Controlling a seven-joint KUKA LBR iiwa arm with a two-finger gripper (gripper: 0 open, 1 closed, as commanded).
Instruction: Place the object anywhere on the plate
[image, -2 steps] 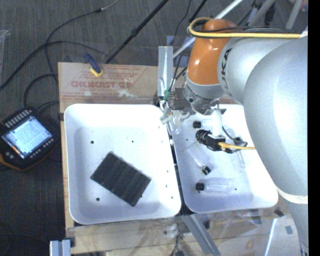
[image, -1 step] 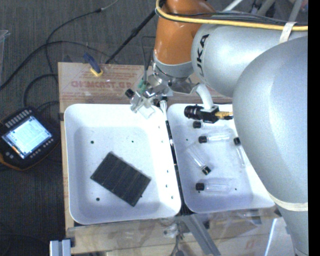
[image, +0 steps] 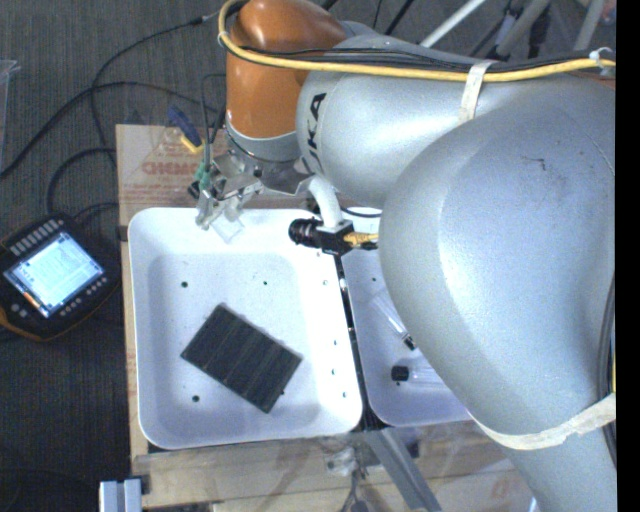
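The gripper (image: 218, 208) hung over the far edge of the left bin (image: 160, 420), below the orange band of the arm (image: 480, 230). Something small and pale, perhaps translucent, appeared at the fingertips, but at this slant and blur I could not tell whether the fingers were clenched on it, released, or merely above it, nor what the thing was.

The plate (image: 241, 357), if the dark ribbed rectangular slab was indeed that, lay flat on the floor of the left bin, nearer the front. From the gripper it lay toward the front edge of the bin, a little to the right in the camera view, and well apart. Its long axis ran on a diagonal, from upper left to lower right in the camera view.

The coming move turned on this one relation: the gripper would have needed to travel from the far rim toward the near side of the same bin and come down over the slab. As the slab was broad and anywhere on it would do, no close alignment with its diagonal seemed called for.

The right bin (image: 400, 400) was largely hidden by the arm's bulk; a small dark item (image: 400, 374) lay on its floor.
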